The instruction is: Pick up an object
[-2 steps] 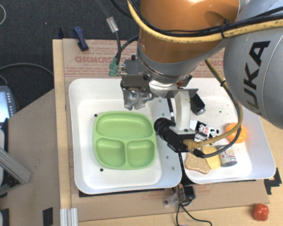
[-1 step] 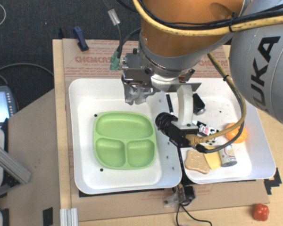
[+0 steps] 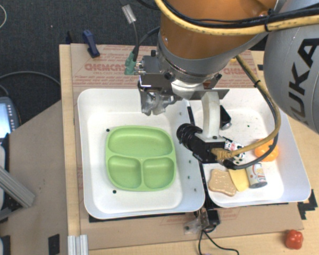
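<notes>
My gripper (image 3: 155, 104) hangs over the far edge of the left bin (image 3: 90, 142), just beyond the green divided plate (image 3: 141, 157) that lies in the middle of that bin. The right bin (image 3: 292, 190) holds a tan toast-shaped piece (image 3: 221, 182), a yellow wedge (image 3: 240, 179), a small can (image 3: 257, 175), an orange item (image 3: 268, 151) and a small black-and-white spotted thing (image 3: 235, 145), all near its front. The arm covers much of the right bin's far half. Nothing shows under the gripper.
A red object (image 3: 293, 239) lies on the bench outside the bins at the front right. A blue clamp (image 3: 90, 42) sits at the board's far left corner. Cables run along the bench's front edge.
</notes>
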